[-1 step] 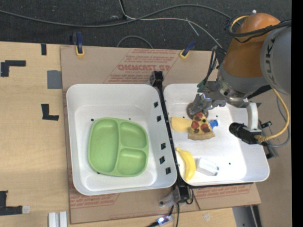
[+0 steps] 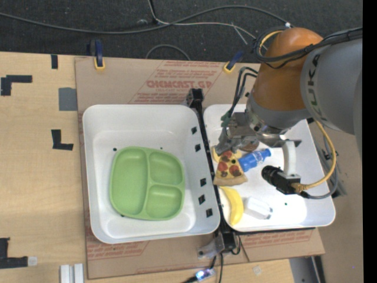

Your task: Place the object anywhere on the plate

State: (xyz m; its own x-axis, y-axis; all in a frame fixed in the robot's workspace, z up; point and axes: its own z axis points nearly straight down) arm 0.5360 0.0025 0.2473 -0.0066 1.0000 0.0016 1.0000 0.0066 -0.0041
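Note:
A green divided plate (image 2: 147, 183) lies in the left white bin (image 2: 97, 128). In the right bin (image 2: 312, 214) sit a toy pizza slice (image 2: 228, 170), a small blue bottle (image 2: 254, 158), a yellow banana (image 2: 233, 205) and a white block (image 2: 258, 207). My gripper (image 2: 234, 143) hangs low over the left part of the right bin, just above the pizza slice and the bottle. The wrist hides its fingertips, and nothing shows between them.
A black divider (image 2: 201, 152) runs between the two bins. A black cable fitting (image 2: 281, 179) lies across the right bin beside a white part (image 2: 289, 156). The arm's orange band (image 2: 288, 63) and grey body cover the bin's far right.

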